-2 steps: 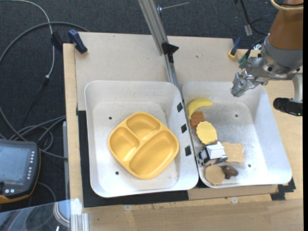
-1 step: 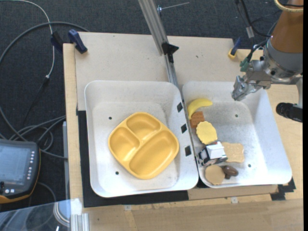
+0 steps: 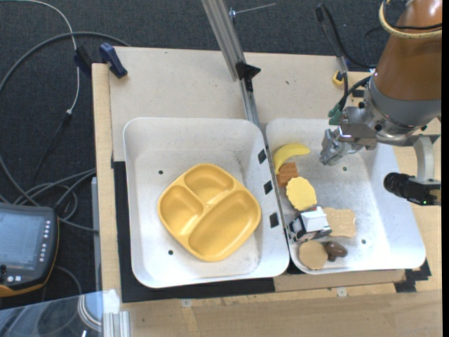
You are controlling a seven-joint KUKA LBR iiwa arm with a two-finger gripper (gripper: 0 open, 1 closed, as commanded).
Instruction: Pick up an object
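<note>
Over the right bin (image 3: 393,209) we see the gripper (image 3: 332,153) hanging above bare white floor near the bin's upper left; we cannot tell its state. Around it the floor lies open toward the right wall and the near rim. Along the dividing wall the pickable things crowd together: a yellow banana (image 3: 290,153) nearest the gripper but apart from it, a brown block (image 3: 286,173) touching the banana's lower end, a yellow scalloped piece (image 3: 301,192), a black-and-white box (image 3: 311,223), a tan slice (image 3: 341,221), and a round tan disc (image 3: 313,255) with a dark brown lump (image 3: 336,250) beside it. Inside the left bin (image 3: 140,146) a yellow divided plate (image 3: 209,211) sits mid-floor, with room on every side.
</note>
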